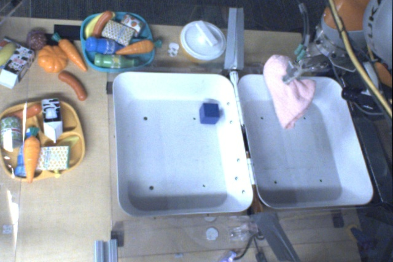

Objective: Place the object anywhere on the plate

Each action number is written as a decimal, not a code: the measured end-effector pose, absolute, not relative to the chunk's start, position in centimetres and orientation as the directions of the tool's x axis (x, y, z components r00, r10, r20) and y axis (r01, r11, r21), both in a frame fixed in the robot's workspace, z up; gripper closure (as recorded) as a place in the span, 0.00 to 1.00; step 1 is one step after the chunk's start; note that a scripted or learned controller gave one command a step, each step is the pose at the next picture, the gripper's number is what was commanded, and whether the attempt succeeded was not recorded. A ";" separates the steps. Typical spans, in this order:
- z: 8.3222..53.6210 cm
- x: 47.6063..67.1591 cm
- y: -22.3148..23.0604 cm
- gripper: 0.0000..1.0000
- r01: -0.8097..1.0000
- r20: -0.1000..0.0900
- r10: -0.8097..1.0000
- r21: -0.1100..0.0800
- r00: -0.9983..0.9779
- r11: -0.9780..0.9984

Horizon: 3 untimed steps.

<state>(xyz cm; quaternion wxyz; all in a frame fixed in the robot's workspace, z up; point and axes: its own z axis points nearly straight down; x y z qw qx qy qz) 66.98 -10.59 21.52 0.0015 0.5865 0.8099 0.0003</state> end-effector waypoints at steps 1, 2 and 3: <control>22.5 67.1 -10.4 1.00 0.948 -0.003 0.948 0.003 -0.319 0.319; 22.8 66.1 -6.2 1.00 0.746 -0.002 0.746 0.003 -0.666 0.666; 23.8 64.4 -1.3 1.00 0.426 -0.005 0.426 0.004 -0.905 0.905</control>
